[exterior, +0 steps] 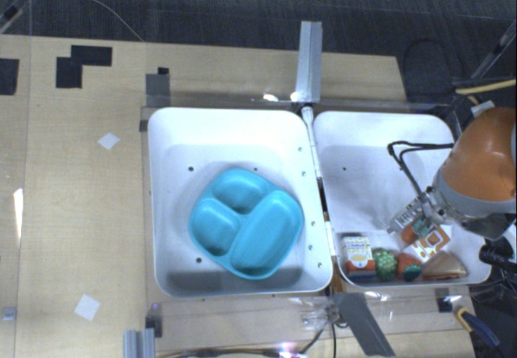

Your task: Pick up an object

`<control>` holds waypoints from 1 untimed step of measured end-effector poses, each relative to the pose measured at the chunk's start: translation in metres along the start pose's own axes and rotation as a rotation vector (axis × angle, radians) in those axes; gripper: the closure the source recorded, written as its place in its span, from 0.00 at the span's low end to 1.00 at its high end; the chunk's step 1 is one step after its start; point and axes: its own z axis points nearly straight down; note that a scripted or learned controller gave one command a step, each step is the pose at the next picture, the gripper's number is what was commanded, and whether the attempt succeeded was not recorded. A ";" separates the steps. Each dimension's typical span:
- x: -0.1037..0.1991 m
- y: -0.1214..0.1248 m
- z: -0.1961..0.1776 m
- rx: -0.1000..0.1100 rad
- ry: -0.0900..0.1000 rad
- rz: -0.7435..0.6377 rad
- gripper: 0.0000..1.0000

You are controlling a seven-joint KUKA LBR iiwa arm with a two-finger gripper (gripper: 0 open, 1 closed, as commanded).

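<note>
Your arm reaches in from the right and hangs low over the right bin, because the small objects lie heaped along that bin's near edge: a yellow-labelled packet, a green piece, a tan wedge. The tool sits right above an orange-and-white item, probably the intended pick; you cannot tell how it is set or whether it grips anything. The left bin carries a blue divided tray.
</note>
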 end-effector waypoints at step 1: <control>0.000 0.000 0.000 0.000 0.000 0.000 0.00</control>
